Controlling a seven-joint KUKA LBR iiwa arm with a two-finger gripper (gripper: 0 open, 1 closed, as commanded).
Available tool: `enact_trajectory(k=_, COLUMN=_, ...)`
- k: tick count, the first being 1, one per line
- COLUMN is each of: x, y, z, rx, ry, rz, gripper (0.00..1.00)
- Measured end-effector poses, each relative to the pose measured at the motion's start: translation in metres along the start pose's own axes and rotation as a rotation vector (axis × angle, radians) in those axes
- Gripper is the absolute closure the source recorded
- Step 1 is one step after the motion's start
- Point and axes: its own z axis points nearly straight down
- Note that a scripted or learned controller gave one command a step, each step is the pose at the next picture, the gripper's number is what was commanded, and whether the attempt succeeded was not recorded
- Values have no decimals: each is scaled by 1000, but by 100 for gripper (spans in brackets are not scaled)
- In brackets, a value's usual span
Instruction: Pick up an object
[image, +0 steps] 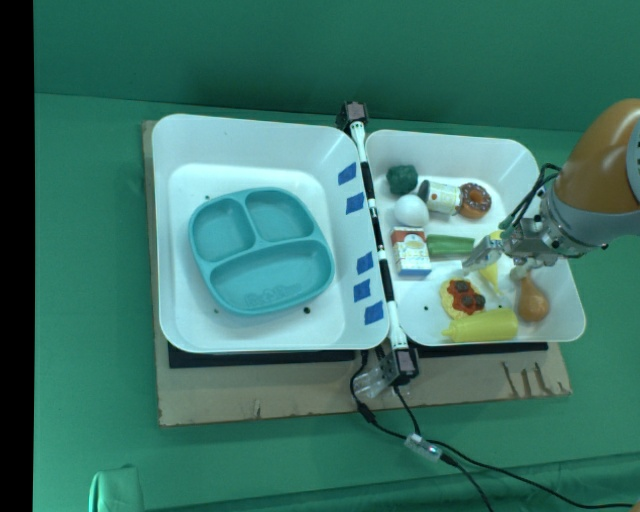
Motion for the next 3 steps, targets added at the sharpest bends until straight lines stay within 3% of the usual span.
enact_trajectory(k=1, x=-5, y=2, z=-13, rx=-10, ry=-8, rz=8, gripper=100)
enact_trajectory(k=2, x=44, y=-6, z=-50, rx=2, ry=1, rz=-1, gripper=100)
enact_trajectory(k=3, x=138, y=-40, z=-120, rx=3, ry=4, rz=-2, gripper=100)
